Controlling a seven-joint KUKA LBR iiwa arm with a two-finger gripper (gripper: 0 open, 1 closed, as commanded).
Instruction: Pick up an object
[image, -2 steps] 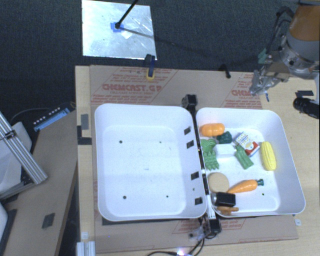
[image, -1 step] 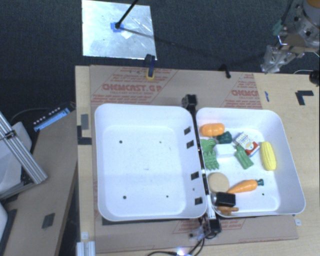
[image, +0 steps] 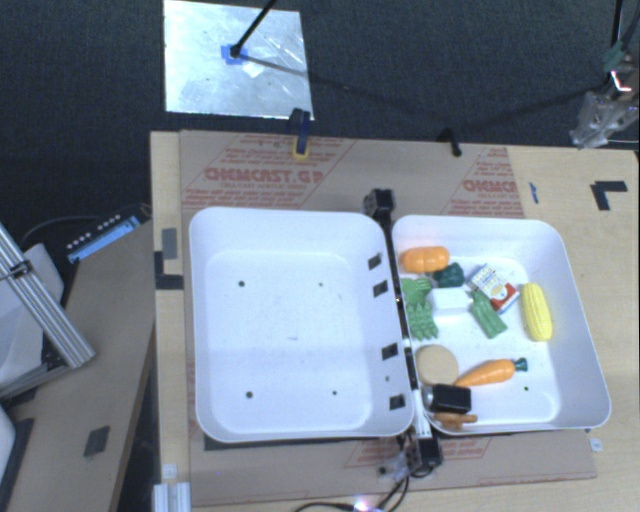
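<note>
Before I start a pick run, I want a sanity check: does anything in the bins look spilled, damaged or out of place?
Nothing stands out. The toys, among them a carrot and corn, all lie inside the right bin.

Gripper (image: 603, 115) at far top-rt corner; blurry, partly cropped

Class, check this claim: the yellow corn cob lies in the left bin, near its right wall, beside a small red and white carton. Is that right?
Not quite. The camera view shows the corn cob in the right bin, near its right wall, beside the red and white carton. The rest stands.
</note>
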